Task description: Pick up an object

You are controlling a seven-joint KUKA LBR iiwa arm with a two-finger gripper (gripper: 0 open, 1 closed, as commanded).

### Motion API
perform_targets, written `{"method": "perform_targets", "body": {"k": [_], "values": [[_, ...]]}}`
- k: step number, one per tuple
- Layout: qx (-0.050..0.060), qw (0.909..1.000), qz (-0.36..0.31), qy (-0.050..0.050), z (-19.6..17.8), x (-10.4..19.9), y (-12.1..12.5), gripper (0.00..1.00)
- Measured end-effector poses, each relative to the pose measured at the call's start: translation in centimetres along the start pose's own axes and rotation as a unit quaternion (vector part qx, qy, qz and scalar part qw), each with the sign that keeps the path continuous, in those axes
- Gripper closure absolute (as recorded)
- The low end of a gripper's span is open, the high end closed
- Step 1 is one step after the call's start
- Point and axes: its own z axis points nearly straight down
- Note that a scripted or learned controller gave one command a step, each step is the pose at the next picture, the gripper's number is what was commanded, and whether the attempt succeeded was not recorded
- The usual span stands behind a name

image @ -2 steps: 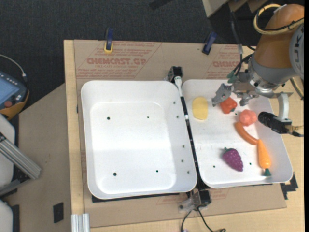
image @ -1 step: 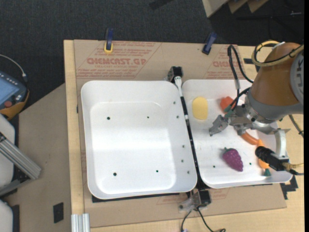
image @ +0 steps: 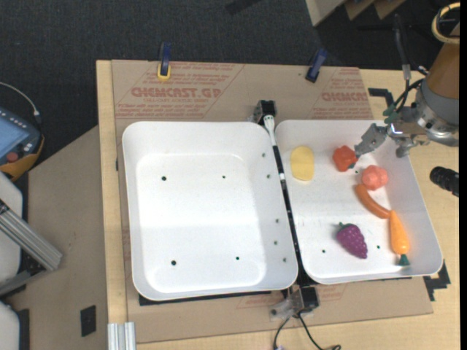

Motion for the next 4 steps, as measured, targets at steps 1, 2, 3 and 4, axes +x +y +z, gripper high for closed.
{"method": "perform_targets", "body": {"k": [1,2,3,4], "values": [[0.01,0.9999,-0.001,0.005,6.3,2.8,-4.9,0.0],[0.008,1.0,-0.001,0.004,13.6,0.2,-2.6,0.0],[0.004,1.0,-0.001,0.003,12.1,0.2,-2.5,1.0],[0.005,1.0,-0.001,0.003,12.1,0.2,-2.5,0.0]]}}
